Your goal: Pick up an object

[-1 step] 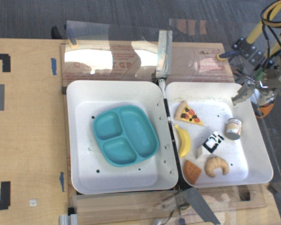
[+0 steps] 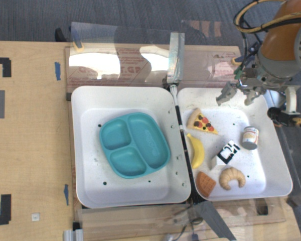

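Note:
The right bin [image 2: 273, 149] holds a pizza slice [image 2: 201, 121], a yellow banana [image 2: 196, 150], a small tin can [image 2: 250, 137], a black-and-white block [image 2: 229, 152], a croissant [image 2: 232, 177] and a brown toast piece [image 2: 206, 183]. My gripper [image 2: 237, 95] hangs over the bin's far edge, above and right of the pizza slice. Its two fingers are spread apart with nothing between them.
The left bin [image 2: 85, 109] carries a teal divided plate [image 2: 134, 144]. A clear plastic wall [image 2: 140, 59] stands behind both bins, with a metal post [image 2: 175, 59] at the divider. Cables loop above the arm at the upper right.

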Motion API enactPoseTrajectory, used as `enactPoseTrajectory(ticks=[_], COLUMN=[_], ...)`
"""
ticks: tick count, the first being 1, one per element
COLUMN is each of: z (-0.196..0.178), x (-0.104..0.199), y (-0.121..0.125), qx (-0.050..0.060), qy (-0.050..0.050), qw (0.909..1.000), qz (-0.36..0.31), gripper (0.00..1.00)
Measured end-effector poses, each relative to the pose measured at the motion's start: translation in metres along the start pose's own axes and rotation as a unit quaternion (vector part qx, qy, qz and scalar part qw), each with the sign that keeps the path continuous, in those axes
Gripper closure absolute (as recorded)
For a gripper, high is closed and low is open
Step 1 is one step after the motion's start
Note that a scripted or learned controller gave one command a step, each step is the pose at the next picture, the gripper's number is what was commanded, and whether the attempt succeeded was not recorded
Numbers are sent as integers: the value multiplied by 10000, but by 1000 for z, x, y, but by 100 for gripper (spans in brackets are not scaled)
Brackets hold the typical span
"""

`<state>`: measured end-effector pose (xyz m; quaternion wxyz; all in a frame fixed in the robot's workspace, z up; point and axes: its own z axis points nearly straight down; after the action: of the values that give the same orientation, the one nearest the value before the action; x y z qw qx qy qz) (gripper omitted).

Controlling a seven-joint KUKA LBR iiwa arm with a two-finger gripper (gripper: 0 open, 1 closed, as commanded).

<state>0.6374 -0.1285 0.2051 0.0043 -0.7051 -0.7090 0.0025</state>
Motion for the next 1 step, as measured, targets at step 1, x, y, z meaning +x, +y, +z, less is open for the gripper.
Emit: enactPoseTrajectory(ticks=[1], z=[106], x=[32], y=[-4], qx=[-110], qy=[-16], qw=[9999], qz=[26], gripper=[0])
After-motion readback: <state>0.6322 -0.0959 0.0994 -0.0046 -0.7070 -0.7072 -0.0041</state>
